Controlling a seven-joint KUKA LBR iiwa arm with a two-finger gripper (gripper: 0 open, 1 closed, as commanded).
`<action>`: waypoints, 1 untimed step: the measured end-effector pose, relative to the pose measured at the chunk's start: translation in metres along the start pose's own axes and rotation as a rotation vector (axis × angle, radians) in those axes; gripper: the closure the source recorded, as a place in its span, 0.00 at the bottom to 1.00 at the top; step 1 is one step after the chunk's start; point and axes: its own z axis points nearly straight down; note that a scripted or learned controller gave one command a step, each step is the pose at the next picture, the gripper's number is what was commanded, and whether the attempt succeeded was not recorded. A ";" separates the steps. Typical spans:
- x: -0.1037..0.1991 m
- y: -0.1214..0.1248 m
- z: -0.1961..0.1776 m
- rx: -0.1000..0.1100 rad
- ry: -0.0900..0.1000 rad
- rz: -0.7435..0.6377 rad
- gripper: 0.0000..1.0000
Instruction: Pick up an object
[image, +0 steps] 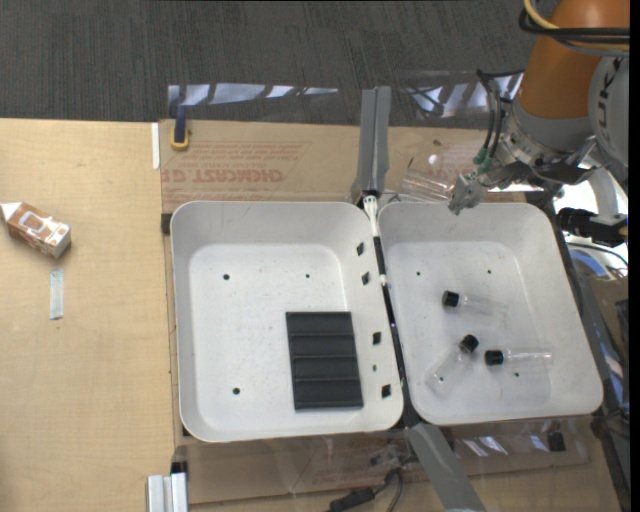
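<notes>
The right bin (560, 260) holds three clear vials with black caps: one (468, 301) near its middle, a second (452, 362) lying at a slant lower down, and a third (518, 355) just right of it. A black ribbed block (323, 360) lies flat in the left bin (200, 300). My gripper (464, 196) hangs over the back rim of the right bin, well above the vials. A faint clear tube-like thing (425, 183) shows just left of the gripper tip; whether it is held is unclear.
A small orange-and-white box (38, 230) and a pale strip (56, 296) lie on the wooden bench at far left. Brown cardboard (260, 165) backs the bins. A grey divider post (374, 140) rises between the bins at the back.
</notes>
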 end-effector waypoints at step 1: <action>0.047 0.018 0.006 0.003 0.001 0.032 1.00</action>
